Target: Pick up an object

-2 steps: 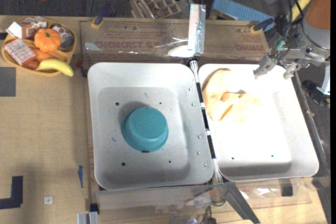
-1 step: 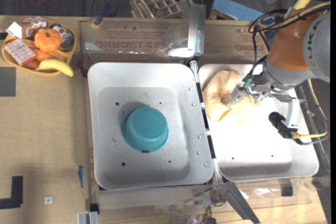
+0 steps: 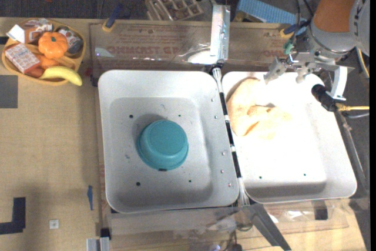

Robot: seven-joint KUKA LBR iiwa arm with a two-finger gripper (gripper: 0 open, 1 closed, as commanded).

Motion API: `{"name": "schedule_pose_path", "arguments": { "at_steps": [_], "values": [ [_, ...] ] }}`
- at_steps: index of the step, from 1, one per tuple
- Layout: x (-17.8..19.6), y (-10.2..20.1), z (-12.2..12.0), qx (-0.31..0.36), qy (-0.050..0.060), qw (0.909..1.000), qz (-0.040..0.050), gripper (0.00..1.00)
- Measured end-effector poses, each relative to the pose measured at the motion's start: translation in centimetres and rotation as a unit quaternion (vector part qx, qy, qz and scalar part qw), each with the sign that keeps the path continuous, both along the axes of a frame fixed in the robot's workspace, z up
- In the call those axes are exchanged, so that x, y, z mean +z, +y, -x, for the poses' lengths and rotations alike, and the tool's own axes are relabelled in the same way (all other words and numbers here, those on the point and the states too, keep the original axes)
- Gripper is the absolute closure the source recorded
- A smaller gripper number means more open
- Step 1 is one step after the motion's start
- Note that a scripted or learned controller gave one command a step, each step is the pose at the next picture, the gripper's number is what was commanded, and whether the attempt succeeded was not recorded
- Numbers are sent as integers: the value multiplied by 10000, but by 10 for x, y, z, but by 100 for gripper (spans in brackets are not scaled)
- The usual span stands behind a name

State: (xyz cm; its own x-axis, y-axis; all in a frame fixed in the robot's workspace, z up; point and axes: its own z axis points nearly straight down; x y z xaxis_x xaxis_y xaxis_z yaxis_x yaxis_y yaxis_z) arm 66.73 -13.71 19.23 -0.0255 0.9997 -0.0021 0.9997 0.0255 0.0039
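Observation:
A teal bowl (image 3: 163,144) lies upside down in the middle of the left bin (image 3: 117,91). In the right bin (image 3: 329,179) a pale orange, washed-out object (image 3: 254,112) rests against the near-left part, hard to make out in the glare. My gripper (image 3: 288,72) hangs above the back edge of the right bin, its two fingers (image 3: 274,72) spread apart with nothing between them. It stands to the upper right of the pale object and well away from the bowl.
A basket (image 3: 12,62) with a banana, a small pumpkin and packets sits at the far left on the bench. Clear plastic sheeting and a divider stand behind the bins. Boxes and cables clutter the floor beyond.

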Motion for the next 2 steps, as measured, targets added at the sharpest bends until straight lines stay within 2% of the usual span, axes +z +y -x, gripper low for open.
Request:
{"name": "schedule_pose_path", "arguments": {
  "at_steps": [1,2],
  "values": [
    [-102,15,3,190,-32,9998,2,0],
    [-101,34,50,1301,-39,9915,3,0]
  ]
}}
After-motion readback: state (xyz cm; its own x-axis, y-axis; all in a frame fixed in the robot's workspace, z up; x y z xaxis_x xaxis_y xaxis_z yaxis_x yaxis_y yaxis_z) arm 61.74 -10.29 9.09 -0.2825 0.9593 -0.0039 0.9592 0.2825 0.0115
